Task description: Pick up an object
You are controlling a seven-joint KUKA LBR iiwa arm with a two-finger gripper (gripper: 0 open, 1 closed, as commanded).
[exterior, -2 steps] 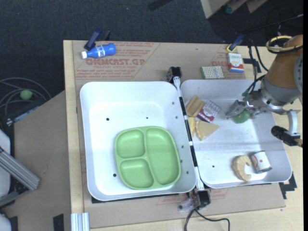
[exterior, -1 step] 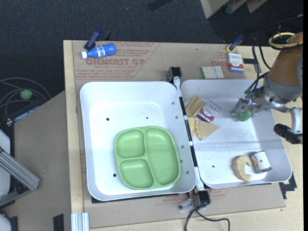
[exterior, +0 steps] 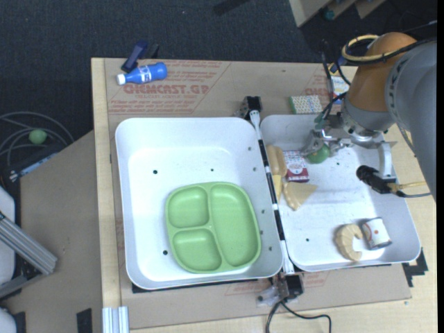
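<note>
Arm's fingers (exterior: 320,144) over right bin (exterior: 395,207), by green obj (exterior: 318,155).

Things to pick, spread over two white bins

Left bin (exterior: 139,186): a pale green tray (exterior: 211,226) with three compartments lies flat near the front. Right bin (exterior: 409,238): a green ball (exterior: 318,154) sits at the back; beside it a small red-and-white packet (exterior: 297,170); a tan strip (exterior: 277,168) lies along the left wall; a pale yellow wedge (exterior: 298,195) rests just in front of the packet; at the front right, a beige ring (exterior: 347,241) touches a small white-and-red can (exterior: 375,232).
</note>
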